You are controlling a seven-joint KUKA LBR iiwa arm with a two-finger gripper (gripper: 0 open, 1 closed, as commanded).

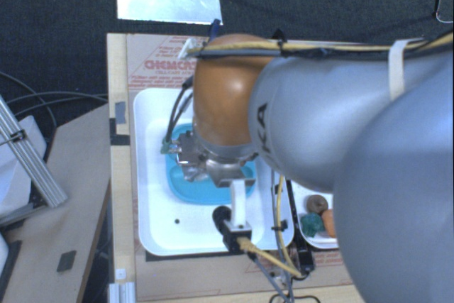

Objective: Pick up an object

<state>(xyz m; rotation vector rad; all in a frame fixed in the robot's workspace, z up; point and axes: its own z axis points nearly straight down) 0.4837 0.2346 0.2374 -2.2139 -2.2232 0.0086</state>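
Observation:
A blue dish-like object (pixel 186 188) lies in the left white bin (pixel 152 223), towards its middle. My gripper (pixel 213 170) hangs straight over that bin, right above the blue object's far right part. The orange wrist band (pixel 223 92) and the grey arm (pixel 340 138) hide the gripper's lower end and much of the blue object. I cannot tell whether anything is held.
In the right bin (pixel 323 241) a brown round piece (pixel 317 204), a teal piece (pixel 311 224) and an orange piece (pixel 330 222) show under the arm. A white bracket with a black end (pixel 236 220) and cables hang by the wrist. A cardboard sheet (pixel 159 57) lies behind the bins.

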